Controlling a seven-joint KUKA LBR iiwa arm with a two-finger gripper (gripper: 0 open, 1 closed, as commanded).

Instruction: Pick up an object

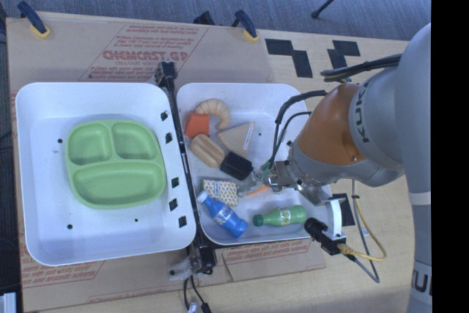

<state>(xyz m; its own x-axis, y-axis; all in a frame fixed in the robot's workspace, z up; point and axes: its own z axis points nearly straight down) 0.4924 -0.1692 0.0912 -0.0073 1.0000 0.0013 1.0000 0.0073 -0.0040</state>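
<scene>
Orange and grey, my wrist housing hangs over the right bin (289, 93) and hides most of my end effector (270, 178); from the small metal parts that peek out at its lower left edge I cannot tell how it is set, nor whether anything sits in it. Just below that tip lies a green bottle (281, 217) on its side, and lower left of it a blue bottle (223, 215), also lying down. Immediately left of the tip is a wooden-handled brush with a black head (220, 157), with a patterned square packet (220, 191) below it. A thin orange sliver right at the tip is too small to name. Farther up and left I see a croissant-shaped piece (212, 109), a red-orange block (196, 124) and a pale flat wedge (238, 135), its right end blurred against the white floor. Well to the left, the other bin (37, 106) holds a green divided plate (115, 164). Both bins rest on the cardboard-covered counter (132, 48). My arm is cut off at the frame's right.
</scene>
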